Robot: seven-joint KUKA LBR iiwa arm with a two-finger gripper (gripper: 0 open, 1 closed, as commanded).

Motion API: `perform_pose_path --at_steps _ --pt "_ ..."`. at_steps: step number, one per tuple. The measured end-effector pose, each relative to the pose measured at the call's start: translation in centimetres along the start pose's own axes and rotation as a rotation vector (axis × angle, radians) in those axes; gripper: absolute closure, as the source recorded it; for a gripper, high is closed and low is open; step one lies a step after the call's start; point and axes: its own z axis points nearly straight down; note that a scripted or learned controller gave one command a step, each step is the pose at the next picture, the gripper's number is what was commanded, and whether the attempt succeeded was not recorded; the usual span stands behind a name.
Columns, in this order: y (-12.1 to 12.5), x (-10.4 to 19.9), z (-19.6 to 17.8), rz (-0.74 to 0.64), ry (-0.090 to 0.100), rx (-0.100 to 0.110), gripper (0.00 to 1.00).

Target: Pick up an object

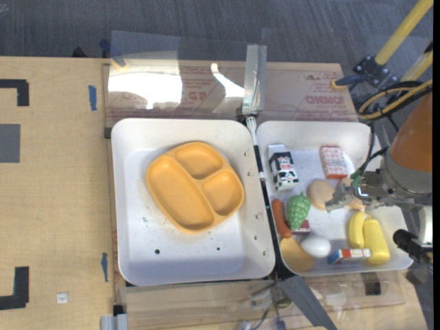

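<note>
The gripper (342, 196) was positioned low in the right bin (313, 130), at centre right of the frame, beside a beige egg-shaped object (320, 194). Whether anything was pinched could not be told. No object was seen lifted; the pick remained outstanding.

Red print on cardboard (206, 88) behind bins: too blurred, unreadable.

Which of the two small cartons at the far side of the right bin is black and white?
The left carton, next to the wall between the bins. It has a black and white cow-like pattern; the other carton, to its right, is red and white.
</note>
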Motion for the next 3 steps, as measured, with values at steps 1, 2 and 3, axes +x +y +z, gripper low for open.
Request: perform_pose_path --at_steps 1,2,3 --pt "5.6 -3.6 5.8 -0.039 -0.002 -0.028 0.0" --pt "2.6 -4.4 5.3 0.367 0.013 -0.014 0.0" --pt "5.6 -2.5 5.1 0.48 0.002 -0.012 0.0"
